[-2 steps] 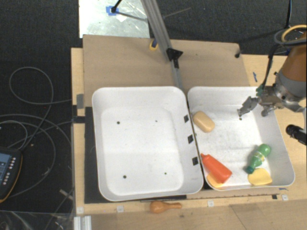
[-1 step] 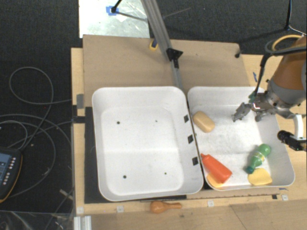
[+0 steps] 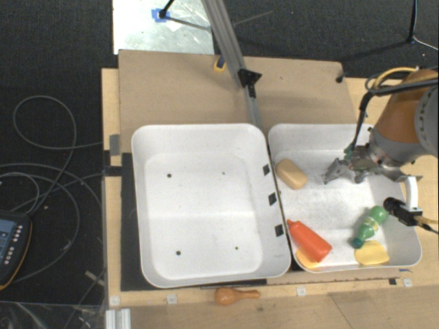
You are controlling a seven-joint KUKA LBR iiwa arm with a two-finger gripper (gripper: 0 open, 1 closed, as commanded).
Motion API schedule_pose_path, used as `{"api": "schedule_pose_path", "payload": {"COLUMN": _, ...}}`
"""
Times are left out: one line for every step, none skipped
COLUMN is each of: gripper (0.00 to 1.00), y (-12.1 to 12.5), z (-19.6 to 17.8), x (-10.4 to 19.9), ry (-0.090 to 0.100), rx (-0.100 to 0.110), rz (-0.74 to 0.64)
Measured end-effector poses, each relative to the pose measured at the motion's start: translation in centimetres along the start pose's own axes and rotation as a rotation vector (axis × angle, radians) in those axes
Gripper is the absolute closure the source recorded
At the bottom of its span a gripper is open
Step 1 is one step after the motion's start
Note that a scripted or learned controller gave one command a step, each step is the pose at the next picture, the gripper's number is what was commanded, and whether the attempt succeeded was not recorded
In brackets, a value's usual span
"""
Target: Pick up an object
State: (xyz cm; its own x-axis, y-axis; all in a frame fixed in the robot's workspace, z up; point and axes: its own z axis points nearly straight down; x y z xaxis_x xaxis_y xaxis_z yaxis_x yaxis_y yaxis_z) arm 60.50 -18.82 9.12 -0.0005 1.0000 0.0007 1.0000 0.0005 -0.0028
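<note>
Grey fingers of my gripper point(image 3: 345, 172) look spread and bare, low over the right bin point(image 3: 322, 137). Nothing is lifted yet, I judge; the tan block point(image 3: 291, 174) nearest, just beside it, waits. Shadow blurs the fingertips, so contact with the floor is unclear.

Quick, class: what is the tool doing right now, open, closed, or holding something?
Tool: open, nothing between its fingers; it sits above the right bin.
</note>
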Motion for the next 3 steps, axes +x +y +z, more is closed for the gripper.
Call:
{"api": "schedule_pose_path", "payload": {"gripper": 1.00, "y": 0.2, "z": -1.4, "x": -0.1, "ry": -0.002, "rx": -0.007, "rz": 0.000}}
{"api": "schedule_pose_path", "payload": {"gripper": 1.00, "y": 1.0, "z": -7.5, "x": -0.8, "ry": -0.004, "rx": -0.011, "rz": -0.003}}
{"api": "schedule_pose_path", "payload": {"gripper": 1.00, "y": 2.2, "z": -12.9, "x": -1.2, "ry": -0.004, "rx": -0.012, "rz": -0.005}}
